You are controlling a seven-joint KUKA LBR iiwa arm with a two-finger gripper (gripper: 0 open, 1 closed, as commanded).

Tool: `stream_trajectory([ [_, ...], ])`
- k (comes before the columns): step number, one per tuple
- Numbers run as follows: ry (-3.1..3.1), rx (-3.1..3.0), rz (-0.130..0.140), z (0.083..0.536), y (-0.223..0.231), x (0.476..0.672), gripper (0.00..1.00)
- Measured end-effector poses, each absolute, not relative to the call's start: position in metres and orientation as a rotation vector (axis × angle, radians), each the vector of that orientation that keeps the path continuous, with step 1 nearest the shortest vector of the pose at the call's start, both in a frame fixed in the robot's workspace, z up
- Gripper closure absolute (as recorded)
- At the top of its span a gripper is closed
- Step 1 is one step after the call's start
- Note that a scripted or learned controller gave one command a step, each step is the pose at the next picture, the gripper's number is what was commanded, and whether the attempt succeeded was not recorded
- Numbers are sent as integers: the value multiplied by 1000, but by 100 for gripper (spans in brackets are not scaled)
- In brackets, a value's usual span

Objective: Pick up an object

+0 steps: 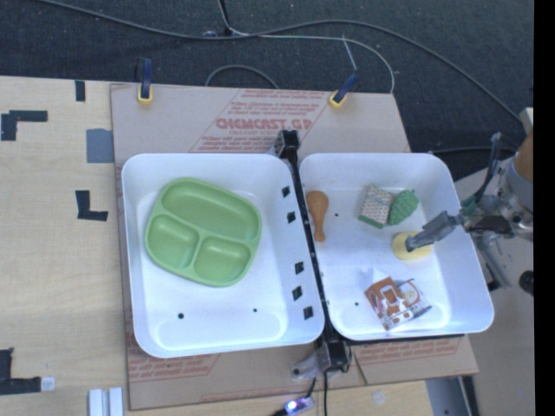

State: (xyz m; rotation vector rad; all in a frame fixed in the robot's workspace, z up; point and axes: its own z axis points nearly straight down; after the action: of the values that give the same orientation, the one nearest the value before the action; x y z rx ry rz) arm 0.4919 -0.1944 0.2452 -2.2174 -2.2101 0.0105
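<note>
While the arm reaches in from the right edge, a green divided plate [203,231] is seen farthest from the pincer, lying flat in the left bin [139,319]. Nearer, just past the divider in the right bin [473,315], a small orange-brown wooden piece [317,212] is set well to the pincer's left. A patterned packet [376,205] and a green knobbly object [402,205] are placed together, touching, up and to the left of the pincer. A red and white wrapper [395,300] is found below it, nearer the front wall. The pincer [414,242] is lowered onto a yellow round object [408,247], which is touched by its dark tip. Whether its fingers are parted or closed cannot be told.
</note>
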Motion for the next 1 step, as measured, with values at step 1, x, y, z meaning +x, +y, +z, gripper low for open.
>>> stream_trajectory([
  [1, -2222, -2220, 2, 251, -194, 494, 0],
])
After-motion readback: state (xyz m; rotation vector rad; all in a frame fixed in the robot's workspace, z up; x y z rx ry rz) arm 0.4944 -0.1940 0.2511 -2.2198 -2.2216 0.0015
